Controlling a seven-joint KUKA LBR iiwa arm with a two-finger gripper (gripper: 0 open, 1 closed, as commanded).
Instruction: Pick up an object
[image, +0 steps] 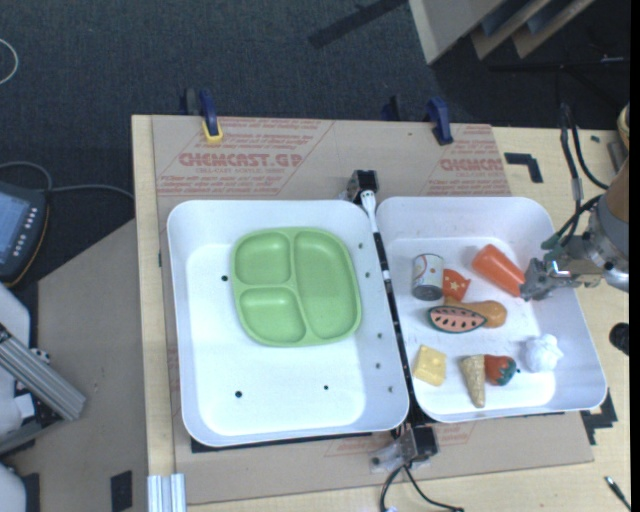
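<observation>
Down at the front edge of the right-hand bin (580, 385) sit the pale cone-shaped piece (473, 380) and the yellow block (431, 365), with a small red and green toy (501, 370) tucked against the cone. All of these lie below and to the left of the gripper (540, 276) as the camera sees it.

And the gripper is hovering by the bin's right side, close in beside the orange cone (497, 268), which lies tilted just to its left. Whether it touches that cone, hard to call from up here. How wide the fingers stand I cannot tell; they are too small and dark to read, and nothing can be seen clamped between them.

Further left of the gripper: a small tin can (428, 277), a little red piece (455, 285) and the watermelon slice (457, 319). Just below the gripper rests a crumpled white lump (542, 352). Well away to the left, the other bin (190, 330) carries a green divided plate (297, 286).

So where are we? By my reading, the approach is made and a target seems lined up, most likely the orange cone. No object is lifted; everything lies on the bin floor. Closing, gripping and raising are all left to do.
</observation>
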